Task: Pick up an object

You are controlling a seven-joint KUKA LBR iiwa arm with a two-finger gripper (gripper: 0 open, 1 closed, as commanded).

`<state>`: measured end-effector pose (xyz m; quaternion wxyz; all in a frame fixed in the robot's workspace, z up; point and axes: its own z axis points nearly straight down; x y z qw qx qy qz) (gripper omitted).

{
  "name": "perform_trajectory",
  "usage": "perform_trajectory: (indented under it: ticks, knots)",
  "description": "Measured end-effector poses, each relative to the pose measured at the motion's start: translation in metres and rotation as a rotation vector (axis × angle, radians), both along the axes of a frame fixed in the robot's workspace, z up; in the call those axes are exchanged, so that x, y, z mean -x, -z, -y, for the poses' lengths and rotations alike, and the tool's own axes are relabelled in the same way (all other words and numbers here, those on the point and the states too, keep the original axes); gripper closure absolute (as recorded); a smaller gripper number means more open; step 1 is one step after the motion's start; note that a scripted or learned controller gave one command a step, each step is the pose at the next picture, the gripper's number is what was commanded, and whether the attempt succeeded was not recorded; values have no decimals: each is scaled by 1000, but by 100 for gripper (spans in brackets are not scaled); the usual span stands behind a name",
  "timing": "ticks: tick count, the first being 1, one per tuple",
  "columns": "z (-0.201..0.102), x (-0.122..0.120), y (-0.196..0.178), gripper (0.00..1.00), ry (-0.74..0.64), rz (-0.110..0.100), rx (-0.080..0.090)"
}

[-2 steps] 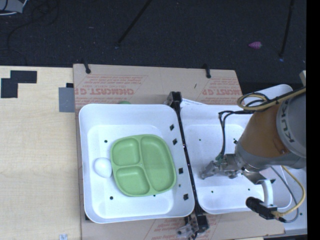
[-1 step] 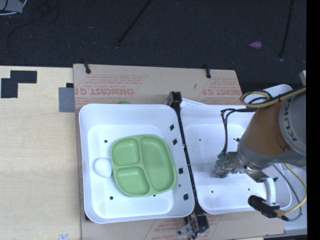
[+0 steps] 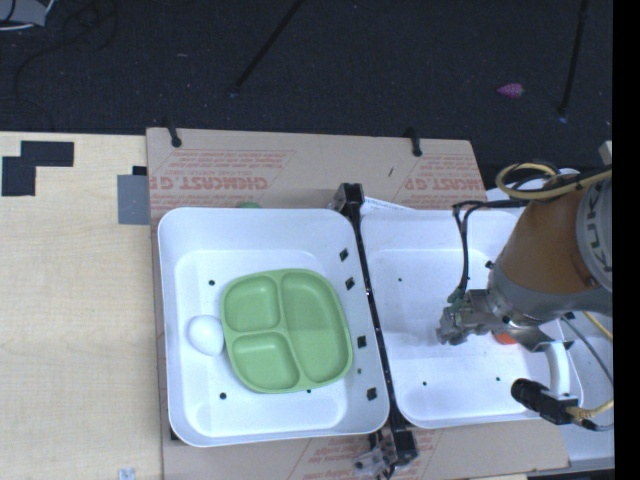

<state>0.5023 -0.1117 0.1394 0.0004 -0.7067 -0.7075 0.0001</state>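
1. Claw [image 3: 453,325] at the end of the grey robot arm with an orange band [image 3: 545,248] sits low inside the right shallow white plastic bin [image 3: 420,408]; I cannot tell whether it is open, closed, or gripping anything.
2. Just right of the claw, a small red-orange scrap [image 3: 506,339] peeks out beside the wrist; what it is stays unclear.
3. Across the divider, the left shallow white plastic bin [image 3: 185,408] holds a pale green plastic tray with three compartments [image 3: 287,329] and a small white egg-shaped object [image 3: 206,334] touching its left edge, both well apart from the claw.
4. Judged from this, the pick looks unfinished: nothing is visibly lifted, so grasping and raising remain.
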Motion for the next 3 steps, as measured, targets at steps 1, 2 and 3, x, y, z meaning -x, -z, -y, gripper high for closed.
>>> perform_trajectory:
  ticks: [1, 2, 3]
  knots:
    - [-9, -6, -53, 100, 0, 3, 0]
    - [-14, -11, -112, 100, 0, 4, 1]
    - [-74, -24, -103, 100, -4, -2, -1]
